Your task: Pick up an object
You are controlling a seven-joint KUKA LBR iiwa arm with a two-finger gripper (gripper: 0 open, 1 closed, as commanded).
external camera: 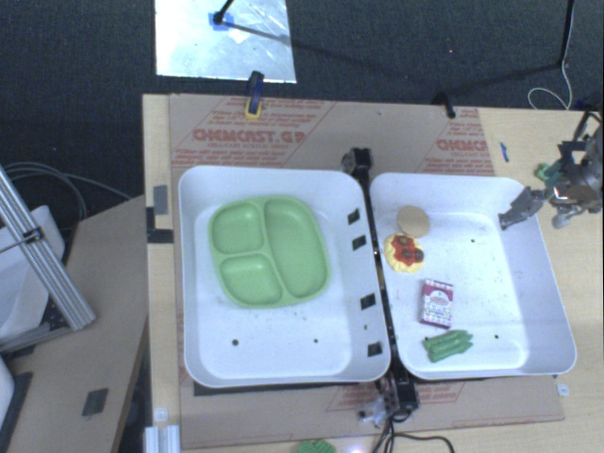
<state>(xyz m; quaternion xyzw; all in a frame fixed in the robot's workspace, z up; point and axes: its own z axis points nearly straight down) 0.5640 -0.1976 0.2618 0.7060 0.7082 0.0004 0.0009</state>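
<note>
The right bin (528, 281) holds four small things, all lying toward its left half. Near the upper left of that bin sits a round tan cookie (412, 221), and just below it, touching or nearly so, a yellow slice of pizza (404, 253) with red toppings. Lower down lies a small red and white box (436, 303), slightly tilted, and just beneath that a bunch of green beans (447, 344) near the bin's lower wall.

The gripper (519, 209) is at the right edge of the frame, above the bin's upper right rim and well apart from all four things. One dark finger (517, 208) points down and left over the rim; I cannot tell from here whether the fingers are spread or pressed together, and nothing can be seen between them.

The left bin (198, 338) fills the middle of the frame and carries a light green divided plate (268, 251) with three sections. Both bins rest on a brown cardboard sheet (283, 130) with red print. At the upper left, on the dark floor, lies a shiny square metal plate (225, 26).
</note>
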